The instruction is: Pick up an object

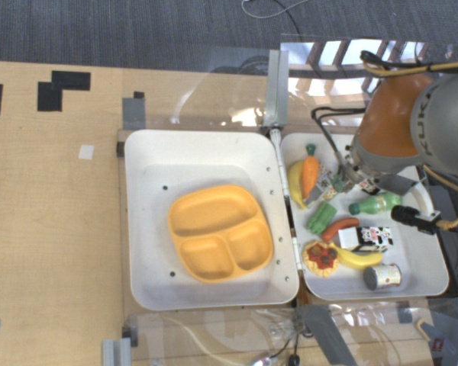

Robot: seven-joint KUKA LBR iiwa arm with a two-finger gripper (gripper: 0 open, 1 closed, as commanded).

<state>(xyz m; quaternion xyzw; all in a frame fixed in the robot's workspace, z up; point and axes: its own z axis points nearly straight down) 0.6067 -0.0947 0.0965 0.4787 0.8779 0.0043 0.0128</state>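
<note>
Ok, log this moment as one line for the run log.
arm: over right bin | gripper: low beside carrot | held: nothing seen | left bin: orange tray

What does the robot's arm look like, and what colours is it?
The arm is fat and rounded, grey with a shiny orange band above the wrist. Thin black cables loop beside it. At its tip sits a small, dark metal gripper with two fingers.

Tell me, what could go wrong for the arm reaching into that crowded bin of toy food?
The hand hangs low by the carrot, where things lie packed close. It might nudge the carrot or the green bottle aside instead of catching one. The round can and banana could roll or slip away if bumped.
</note>
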